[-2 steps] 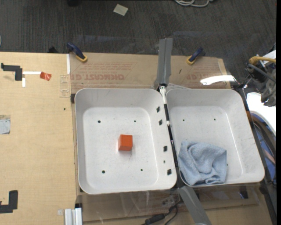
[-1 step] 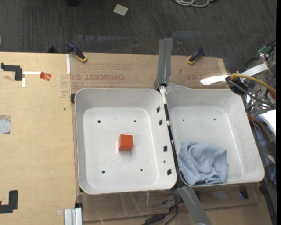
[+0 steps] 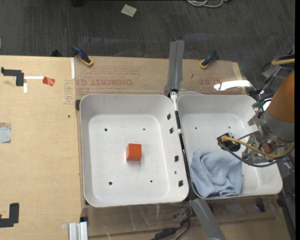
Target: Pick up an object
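Orange-red block (image 3: 134, 152) sits flat on the floor of the white bin on the view's L (image 3: 89, 140). It's approx. mid-floor, a bit toward the near wall, well apart from every wall & touching nothing else. It's the lone item in that bin.

The white bin on the view's R (image 3: 206, 105) holds a pale blue-grey towel (image 3: 216, 172), crumpled in a heap in the near corner next to the L bin. The towel lies up vs. that side wall & reaches the near rim. Block & towel are well apart, w/ both bins' inner walls btwn them.

The arm (image 3: 281, 110) comes in from the view's R, orange band uppermost, grey wrist below it. Its lower end hangs over the R part of the R bin, near the towel's far-R edge. The jaws are lost among cables & hardware there, so whether they're released or clenched can't be told, & nothing is seen btwn them.

The bins sit side by side, touching, on a cardboard sheet (image 3: 117, 75) w/ faint red print. Two clamps w/ blue & orange grips (image 3: 82, 55) (image 3: 208, 59) pin the sheet's far edge. A grey bar (image 3: 176, 63) runs back from where the bins meet. To the view's L, the pale wood surface (image 3: 37, 164) carries a small red piece (image 3: 48, 81) & a black bracket (image 3: 13, 75). Beyond lies dark floor (image 3: 56, 23) w/ a paper scrap (image 3: 128, 10).
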### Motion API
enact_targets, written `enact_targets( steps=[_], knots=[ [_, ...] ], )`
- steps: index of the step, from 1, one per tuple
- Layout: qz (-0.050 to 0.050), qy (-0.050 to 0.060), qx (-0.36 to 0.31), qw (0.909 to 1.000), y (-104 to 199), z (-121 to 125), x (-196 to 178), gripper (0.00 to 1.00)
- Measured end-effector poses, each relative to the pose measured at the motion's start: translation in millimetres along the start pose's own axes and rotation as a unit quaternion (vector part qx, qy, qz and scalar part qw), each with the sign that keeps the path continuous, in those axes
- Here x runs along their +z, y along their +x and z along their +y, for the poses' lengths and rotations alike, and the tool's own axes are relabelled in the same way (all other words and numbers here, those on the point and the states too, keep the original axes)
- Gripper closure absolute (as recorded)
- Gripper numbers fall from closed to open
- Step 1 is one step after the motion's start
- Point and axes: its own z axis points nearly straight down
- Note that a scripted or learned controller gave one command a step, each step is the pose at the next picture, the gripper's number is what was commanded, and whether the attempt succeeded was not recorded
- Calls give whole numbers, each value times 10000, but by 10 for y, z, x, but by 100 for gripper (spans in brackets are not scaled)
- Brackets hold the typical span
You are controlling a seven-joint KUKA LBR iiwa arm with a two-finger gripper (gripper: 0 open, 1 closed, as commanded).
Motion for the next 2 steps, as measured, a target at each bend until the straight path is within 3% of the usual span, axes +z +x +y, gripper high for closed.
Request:
enact_targets(
  steps=[1,2],
  knots=[
    [11,-13,-23,10000,999,241,-816,100],
    [5,-6,-1703,9854,1061,622,-505,100]
  ],
)
